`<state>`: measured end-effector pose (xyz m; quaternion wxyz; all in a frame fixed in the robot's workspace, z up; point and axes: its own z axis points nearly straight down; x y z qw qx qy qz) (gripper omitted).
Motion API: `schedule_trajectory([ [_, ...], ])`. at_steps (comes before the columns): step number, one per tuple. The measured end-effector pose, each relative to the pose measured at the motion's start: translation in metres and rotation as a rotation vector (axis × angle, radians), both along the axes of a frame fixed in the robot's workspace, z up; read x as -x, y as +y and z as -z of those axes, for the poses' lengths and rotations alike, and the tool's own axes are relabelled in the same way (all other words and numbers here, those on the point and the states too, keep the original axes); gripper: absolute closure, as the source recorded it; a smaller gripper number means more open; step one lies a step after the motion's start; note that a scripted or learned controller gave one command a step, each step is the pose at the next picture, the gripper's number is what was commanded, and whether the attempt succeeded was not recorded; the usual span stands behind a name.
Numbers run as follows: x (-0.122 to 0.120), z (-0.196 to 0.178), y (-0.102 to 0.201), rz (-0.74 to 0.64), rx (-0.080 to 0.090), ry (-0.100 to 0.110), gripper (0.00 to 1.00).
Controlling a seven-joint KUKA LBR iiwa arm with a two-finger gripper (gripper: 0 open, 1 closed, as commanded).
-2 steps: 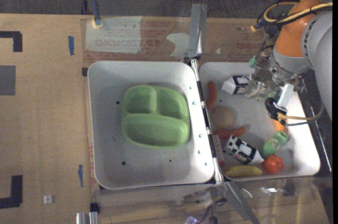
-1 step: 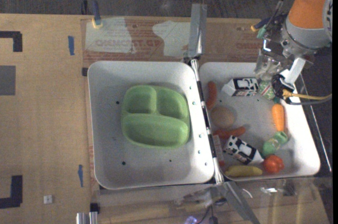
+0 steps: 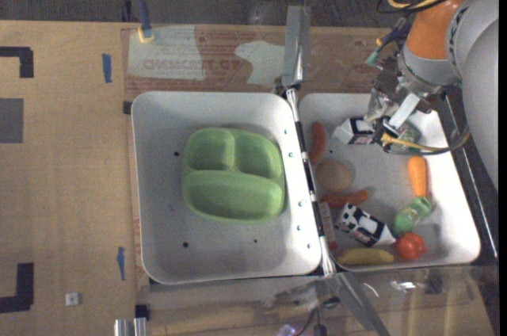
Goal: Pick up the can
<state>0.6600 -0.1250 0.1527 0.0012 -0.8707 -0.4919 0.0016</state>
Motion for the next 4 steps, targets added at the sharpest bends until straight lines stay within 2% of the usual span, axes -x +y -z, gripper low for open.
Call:
schedule_trajectory([
  [1,-0.002,-0.032,0.053,0.294,0.002,-0.004,1.00],
  [4,-0.004,-0.062,0.058,0.280,0.005,-0.005,1.00],
])
